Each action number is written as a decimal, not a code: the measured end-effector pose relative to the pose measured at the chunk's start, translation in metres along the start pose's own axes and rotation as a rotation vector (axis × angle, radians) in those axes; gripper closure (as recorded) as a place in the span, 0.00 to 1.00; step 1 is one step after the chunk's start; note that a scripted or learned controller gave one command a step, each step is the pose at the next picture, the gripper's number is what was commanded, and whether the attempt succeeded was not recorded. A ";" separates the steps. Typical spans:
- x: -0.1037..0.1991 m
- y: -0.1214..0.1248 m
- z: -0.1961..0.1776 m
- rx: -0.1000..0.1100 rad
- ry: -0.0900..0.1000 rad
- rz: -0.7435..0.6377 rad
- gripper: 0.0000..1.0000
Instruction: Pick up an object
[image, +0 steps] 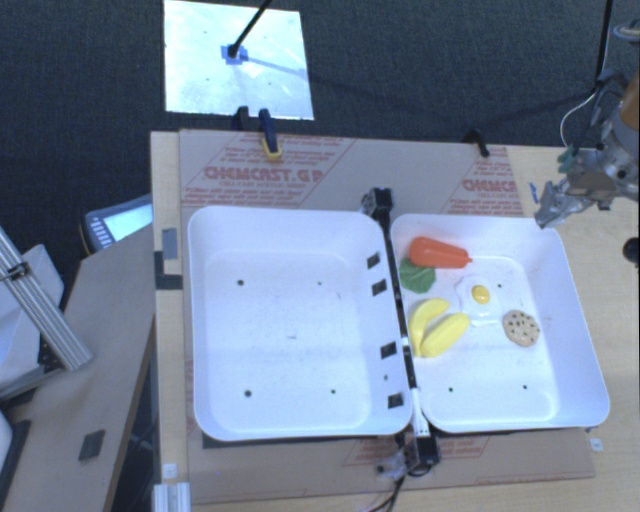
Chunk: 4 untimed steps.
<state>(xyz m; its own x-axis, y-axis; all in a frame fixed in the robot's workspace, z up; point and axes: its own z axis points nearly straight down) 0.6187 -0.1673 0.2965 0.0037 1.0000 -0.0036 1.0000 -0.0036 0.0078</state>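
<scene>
We count two white bins side by side on the worktop (330, 160). The left bin (290, 320) sits toward the worktop's left edge. The right bin (500, 330) carries five toy foods, all in its rear half. Nearest the divider: one green leafy piece (415, 276) at the bin's rear left, with one orange carrot (438, 253) lying across its back edge, touching it. Just in front, one yellow banana pair (437, 328) lies tilted near the bin's left wall. Next comes one fried egg (480, 296), mid-bin, and then one round cookie (521, 327), just beside the egg's front right. The gripper (553, 208) hangs above the right bin's rear right corner, apart from every item; we cannot tell how far it is open, and nothing shows in it.
</scene>
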 end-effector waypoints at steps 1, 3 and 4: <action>0.091 -0.008 -0.001 0.006 0.006 -0.015 1.00; 0.202 -0.080 -0.016 0.007 0.005 -0.014 1.00; 0.198 -0.080 -0.017 0.006 0.004 -0.006 0.00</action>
<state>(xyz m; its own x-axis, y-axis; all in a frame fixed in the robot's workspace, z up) 0.5391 0.0306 0.3125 -0.0028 1.0000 0.0001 1.0000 0.0028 0.0016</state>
